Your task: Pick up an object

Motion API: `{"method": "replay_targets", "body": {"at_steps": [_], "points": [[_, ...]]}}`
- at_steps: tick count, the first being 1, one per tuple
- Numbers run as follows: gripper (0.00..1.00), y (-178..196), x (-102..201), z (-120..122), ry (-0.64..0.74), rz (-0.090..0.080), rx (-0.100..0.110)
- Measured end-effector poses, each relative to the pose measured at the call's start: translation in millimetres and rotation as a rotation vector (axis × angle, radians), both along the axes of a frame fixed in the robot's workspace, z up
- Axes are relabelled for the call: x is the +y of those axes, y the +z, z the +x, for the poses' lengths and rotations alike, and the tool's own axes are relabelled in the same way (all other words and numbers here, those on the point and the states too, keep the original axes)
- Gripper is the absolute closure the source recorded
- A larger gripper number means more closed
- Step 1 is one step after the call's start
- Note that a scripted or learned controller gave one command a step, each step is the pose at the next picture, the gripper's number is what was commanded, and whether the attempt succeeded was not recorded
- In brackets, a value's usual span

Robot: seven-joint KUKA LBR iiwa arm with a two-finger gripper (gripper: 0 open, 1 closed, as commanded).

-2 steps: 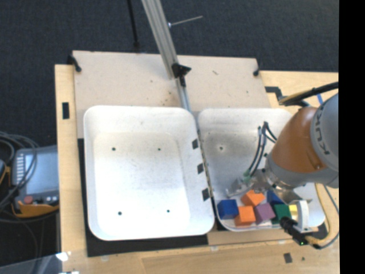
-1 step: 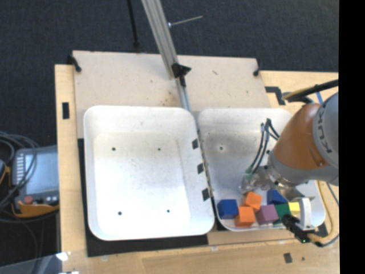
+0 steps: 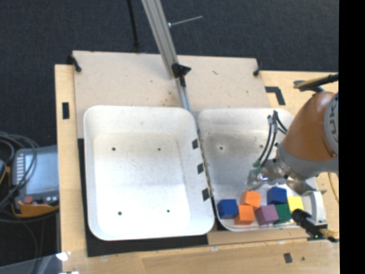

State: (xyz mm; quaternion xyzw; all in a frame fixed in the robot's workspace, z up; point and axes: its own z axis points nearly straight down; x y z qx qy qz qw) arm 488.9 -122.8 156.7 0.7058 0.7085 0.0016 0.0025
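We see the arm (image 3: 311,136) reaching in from the right over the right bin (image 3: 228,136), with the gripper (image 3: 261,177) low above the bin's near right part. We cannot tell how the gripper is set or whether it has anything.

The blocks lie clustered just below it. An orange block (image 3: 252,198) sits directly under the gripper, a second orange block (image 3: 246,213) just beyond that, and a blue block (image 3: 227,208) off to the lower left. A darker blue block (image 3: 277,195) lies to the gripper's lower right, with purple (image 3: 266,214), green (image 3: 283,212) and yellow (image 3: 295,203) blocks past it. The left bin (image 3: 142,170) lies well to the gripper's left.
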Motion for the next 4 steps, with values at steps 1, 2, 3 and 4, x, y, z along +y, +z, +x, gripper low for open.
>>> {"method": "replay_targets", "body": {"at_steps": [1,2,3,4], "points": [[1.0,45.5,2.8,7.7,0.0,0.0,-0.001],[1.0,89.4,5.1,10.9,0.001,0.0,-0.001],[1.0,93.6,52.2,11.7,0.004,0.002,0.003],[1.0,85.4,102.6,11.8,0.003,0.003,0.006]]}}
